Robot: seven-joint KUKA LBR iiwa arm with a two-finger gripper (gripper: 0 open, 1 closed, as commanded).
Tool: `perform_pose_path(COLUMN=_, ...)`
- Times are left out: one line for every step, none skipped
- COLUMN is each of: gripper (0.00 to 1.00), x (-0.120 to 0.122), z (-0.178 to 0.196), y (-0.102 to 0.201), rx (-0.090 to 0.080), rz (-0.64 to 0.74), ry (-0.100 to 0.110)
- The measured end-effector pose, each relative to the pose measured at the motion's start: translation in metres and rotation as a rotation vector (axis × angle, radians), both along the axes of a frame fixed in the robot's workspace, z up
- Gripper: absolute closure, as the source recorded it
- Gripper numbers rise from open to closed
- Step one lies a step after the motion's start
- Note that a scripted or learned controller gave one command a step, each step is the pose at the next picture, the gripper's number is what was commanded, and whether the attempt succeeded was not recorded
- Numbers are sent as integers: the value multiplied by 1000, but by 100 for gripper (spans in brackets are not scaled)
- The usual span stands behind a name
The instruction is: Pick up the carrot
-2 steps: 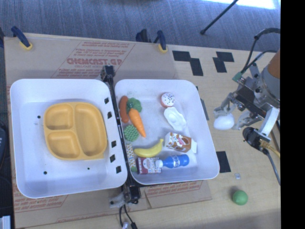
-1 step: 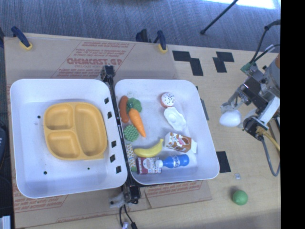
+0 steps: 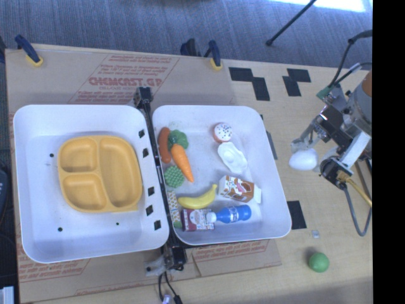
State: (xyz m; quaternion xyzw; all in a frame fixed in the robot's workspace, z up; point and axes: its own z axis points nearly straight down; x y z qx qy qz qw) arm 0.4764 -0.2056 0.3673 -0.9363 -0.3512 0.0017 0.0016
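Observation:
The carrot [image 3: 182, 161] lies in the left part of the right bin [image 3: 269, 170]. It is orange, its green top [image 3: 178, 138] points toward the far wall and its tip toward the near side. A reddish-orange sausage-like piece [image 3: 164, 144] lies just left of it. A round green item [image 3: 174, 177] touches it near the tip. My gripper [image 3: 305, 145] hangs over the bench to the right of the right bin, well away from the carrot. A white egg-shaped object [image 3: 302, 161] sits right beneath it; I cannot tell whether the two touch.
The right bin also holds a banana [image 3: 197, 197], a bottle [image 3: 215, 217], a printed carton [image 3: 237, 189], a white piece [image 3: 232, 156] and a small pink-topped item [image 3: 223, 132]. A yellow divided plate [image 3: 100, 171] lies in the left bin [image 3: 25, 170]. A green ball [image 3: 319, 261] rests on the bench.

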Motion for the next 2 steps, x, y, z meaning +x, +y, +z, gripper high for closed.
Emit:
perform_pose_path(gripper=100, x=0, z=2, y=-3, rx=0, rz=22, ry=-1)
perform_pose_path(gripper=100, x=0, z=2, y=-2, rx=0, rz=22, ry=0)
